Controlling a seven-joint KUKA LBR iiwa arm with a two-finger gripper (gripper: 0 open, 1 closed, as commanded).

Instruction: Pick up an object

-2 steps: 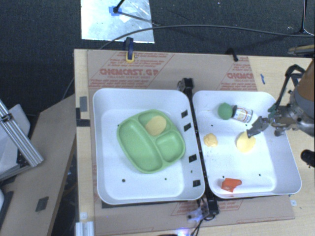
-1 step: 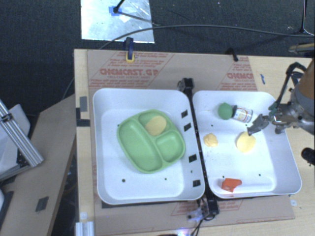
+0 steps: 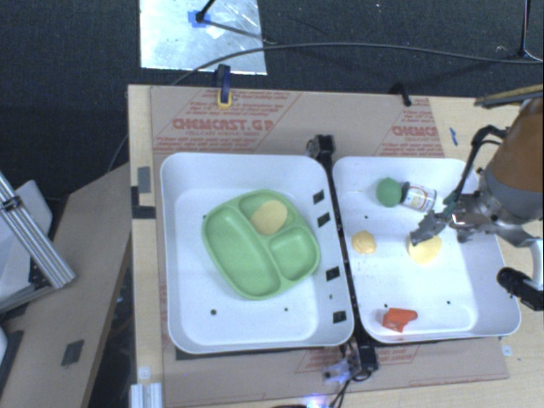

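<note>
At the right bin: the arm is reaching in from the right, and the gripper [image 3: 427, 229] is hanging low over the bin floor.
Gripper position: the fingertips are sitting at the top edge of the pale yellow piece [image 3: 425, 249], touching it or just above it.
Finger state: the fingers are appearing slightly parted; nothing is showing between them.
Right bin [image 3: 484, 313] contents: a green ball [image 3: 388, 191] and a small bottle [image 3: 418, 199] are lying at the far side, a small yellow lump [image 3: 364, 243] is lying near the left wall, and an orange piece [image 3: 398, 317] is lying at the near edge.
Left bin [image 3: 195, 313] contents: a green divided plate [image 3: 255, 245] is carrying a yellow item [image 3: 269, 217].
Task progress: no object is being lifted yet; the approach is looking nearly complete.
Remaining: closing on the pale yellow piece and raising it clear.
</note>
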